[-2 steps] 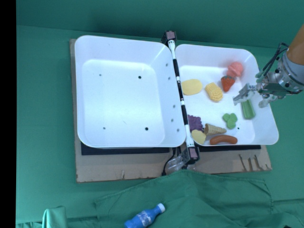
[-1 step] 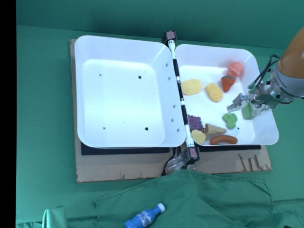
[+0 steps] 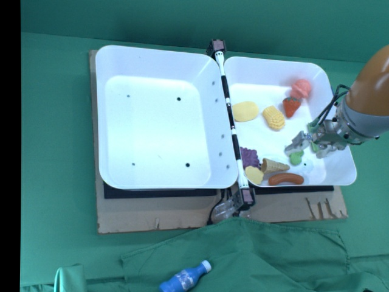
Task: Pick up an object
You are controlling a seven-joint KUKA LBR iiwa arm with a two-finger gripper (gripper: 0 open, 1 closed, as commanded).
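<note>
The right bin [image 3: 340,174] holds several toy foods: a yellow potato-like piece [image 3: 245,111], a corn cob [image 3: 273,118], a strawberry [image 3: 291,105], a pink piece [image 3: 301,88], purple grapes [image 3: 249,157], an ice-cream cone [image 3: 275,165], a yellow slice [image 3: 254,175], a sausage [image 3: 285,179] and a small green piece [image 3: 296,159]. My gripper [image 3: 302,146] reaches in from the right and hangs low over the bin, right above the green piece. Its fingers look spread, with nothing seen between them.
The left bin [image 3: 121,59] lies beside the right one, with a black-and-white divider rod [image 3: 228,111] between them. Both rest on cardboard [image 3: 134,215]. Crumpled green cloth [image 3: 255,254] and a blue bottle [image 3: 185,277] lie in front.
</note>
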